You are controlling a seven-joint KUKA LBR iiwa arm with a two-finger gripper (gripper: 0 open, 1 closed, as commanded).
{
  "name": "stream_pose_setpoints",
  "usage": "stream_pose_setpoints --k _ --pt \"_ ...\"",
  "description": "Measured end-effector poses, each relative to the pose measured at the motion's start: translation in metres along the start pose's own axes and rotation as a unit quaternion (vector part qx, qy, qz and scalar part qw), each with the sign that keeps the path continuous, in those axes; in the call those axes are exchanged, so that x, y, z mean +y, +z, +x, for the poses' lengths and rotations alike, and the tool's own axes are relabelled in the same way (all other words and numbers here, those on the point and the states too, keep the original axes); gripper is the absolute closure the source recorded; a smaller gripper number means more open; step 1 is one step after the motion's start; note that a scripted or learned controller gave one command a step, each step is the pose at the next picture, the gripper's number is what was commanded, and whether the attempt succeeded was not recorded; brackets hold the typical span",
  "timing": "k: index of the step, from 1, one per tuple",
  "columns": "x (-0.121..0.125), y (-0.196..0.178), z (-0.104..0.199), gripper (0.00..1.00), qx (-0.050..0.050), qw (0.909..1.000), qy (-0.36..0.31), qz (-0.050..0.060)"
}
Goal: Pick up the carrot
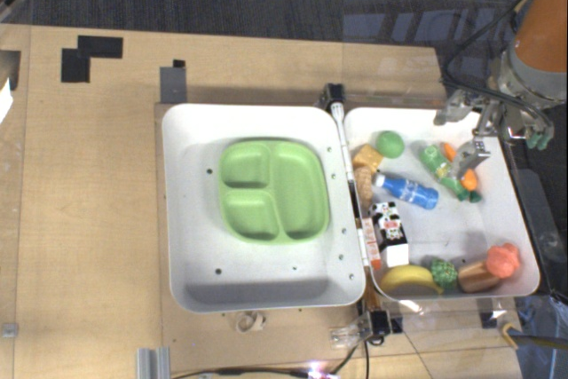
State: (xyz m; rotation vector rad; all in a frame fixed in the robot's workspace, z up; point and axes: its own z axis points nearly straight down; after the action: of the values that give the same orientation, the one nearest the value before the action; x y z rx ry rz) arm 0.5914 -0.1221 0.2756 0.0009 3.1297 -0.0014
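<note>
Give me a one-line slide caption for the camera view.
Gripper hovers over the carrot in the right bin; green tray sits in the left bin.

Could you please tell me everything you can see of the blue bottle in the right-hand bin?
The small blue plastic bottle lies on its side on the floor of the right-hand shallow white bin, near its middle. Its body is bright blue and glossy, with a white cap end pointing up-left toward a tan, bread-like toy; whether they touch is unclear. Its other end points toward the green and orange toys at its right. It looks intact and closed. The end effector is up-right of it, apart.
</note>
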Motion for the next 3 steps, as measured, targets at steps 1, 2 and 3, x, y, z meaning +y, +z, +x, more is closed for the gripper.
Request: stream_pose_setpoints --k 1,2,3 --pt "-0.086 0.135 -0.013 0.00 0.008 0.9997 -0.022 -0.001" --pt "-0.082 0.185 -0.057 0.00 -0.004 0.9905 -0.138 0.001" --pt "-0.085 0.184 -0.058 0.00 -0.005 0.9614 -0.275 0.003"
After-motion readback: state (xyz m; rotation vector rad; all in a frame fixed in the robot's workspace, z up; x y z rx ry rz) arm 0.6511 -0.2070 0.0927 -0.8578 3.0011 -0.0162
